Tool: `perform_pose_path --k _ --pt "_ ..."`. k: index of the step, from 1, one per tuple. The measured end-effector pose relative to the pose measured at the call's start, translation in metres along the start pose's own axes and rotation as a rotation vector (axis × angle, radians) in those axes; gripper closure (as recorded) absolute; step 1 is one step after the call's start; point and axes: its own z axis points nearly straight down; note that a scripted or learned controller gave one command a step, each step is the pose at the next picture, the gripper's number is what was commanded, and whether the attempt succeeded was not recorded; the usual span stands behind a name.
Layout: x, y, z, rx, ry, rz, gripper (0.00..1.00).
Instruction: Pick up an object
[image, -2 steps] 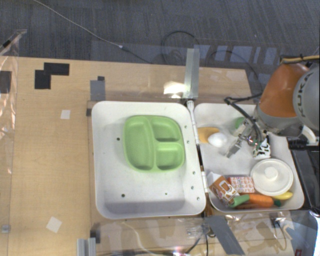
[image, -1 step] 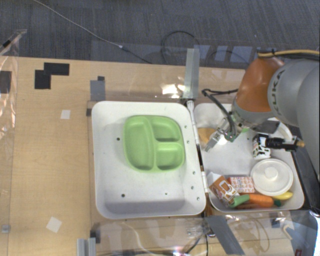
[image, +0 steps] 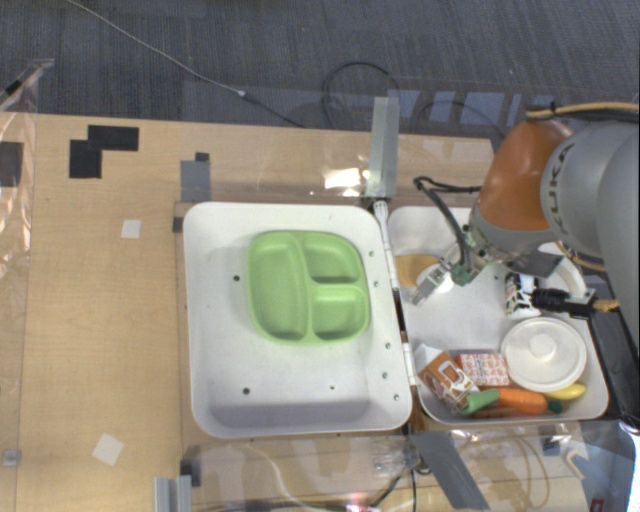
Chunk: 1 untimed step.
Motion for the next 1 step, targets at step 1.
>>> perform_pose_path --k 1 --pt "-0.0382 -0.0725 0.0001 0.004 -0.001 0.336 0.0"
